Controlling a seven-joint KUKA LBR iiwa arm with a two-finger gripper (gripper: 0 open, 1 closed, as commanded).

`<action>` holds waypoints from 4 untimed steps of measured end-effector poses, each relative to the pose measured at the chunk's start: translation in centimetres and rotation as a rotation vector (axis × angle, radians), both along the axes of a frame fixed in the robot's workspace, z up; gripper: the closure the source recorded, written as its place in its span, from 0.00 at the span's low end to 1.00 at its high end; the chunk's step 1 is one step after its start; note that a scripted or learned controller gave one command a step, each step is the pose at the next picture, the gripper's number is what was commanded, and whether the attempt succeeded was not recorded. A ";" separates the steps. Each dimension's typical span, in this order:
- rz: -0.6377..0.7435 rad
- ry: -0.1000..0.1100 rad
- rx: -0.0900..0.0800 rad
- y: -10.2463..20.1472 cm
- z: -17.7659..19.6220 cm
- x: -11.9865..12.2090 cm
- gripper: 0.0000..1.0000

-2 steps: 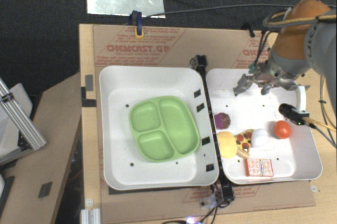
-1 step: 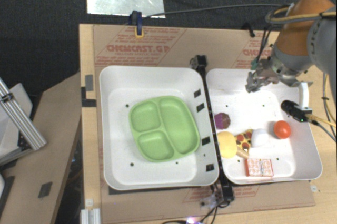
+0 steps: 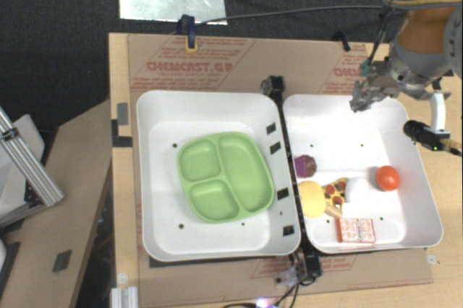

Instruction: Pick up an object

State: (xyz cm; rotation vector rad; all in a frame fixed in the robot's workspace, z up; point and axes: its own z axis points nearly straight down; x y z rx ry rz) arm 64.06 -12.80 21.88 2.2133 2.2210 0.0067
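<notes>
Above the right bin's (image 3: 318, 111) far edge, the gripper (image 3: 359, 103) hangs, its opening unreadable; the orange ball (image 3: 388, 178) lies nearer, slightly right.

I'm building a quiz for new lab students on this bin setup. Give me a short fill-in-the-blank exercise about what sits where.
1. The green divided plate lies in the ____ bin.
2. The plate has ____ compartments.
3. The round ball in the right bin is coloured ____.
4. The gripper hovers over the right bin's ____ edge.

Missing words: left; three; orange; far
</notes>
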 end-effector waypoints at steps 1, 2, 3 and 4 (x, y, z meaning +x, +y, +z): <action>0.001 0.003 0.001 0.0 2.2 0.1 1.00; 0.003 0.006 0.002 4.7 2.8 -0.7 1.00; 0.006 0.008 0.003 10.1 1.3 -1.9 1.00; 0.006 0.009 0.003 15.0 0.6 -4.4 1.00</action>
